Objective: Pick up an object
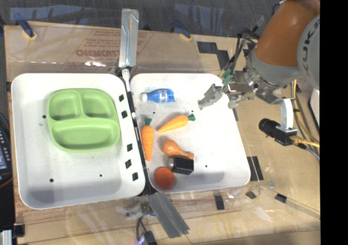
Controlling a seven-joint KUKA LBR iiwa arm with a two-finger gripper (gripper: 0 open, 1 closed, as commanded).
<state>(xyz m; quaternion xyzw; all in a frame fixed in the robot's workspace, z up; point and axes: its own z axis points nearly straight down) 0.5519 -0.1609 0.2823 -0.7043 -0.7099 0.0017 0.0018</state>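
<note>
The right bin (220, 140) holds several small things. A blue bottle (159, 96) lies on its side near the far left corner. One orange carrot (174, 123) lies slanted in the middle, and a second carrot (147, 141) lies along the left wall. A tan-orange gourd (173, 148) touches a black block (183, 165), with a red ball (164, 178) in front of them near the bin's front wall. My gripper (208, 97) hangs over the far right part of this bin, right of the bottle and above the slanted carrot's green tip. Nothing is seen in it.
The left bin (22, 146) carries a green divided plate (83, 118) in its far half. A grey taped strip (129, 37) stands behind the wall between the bins. The arm's orange band (285, 29) looms over the bench at the right.
</note>
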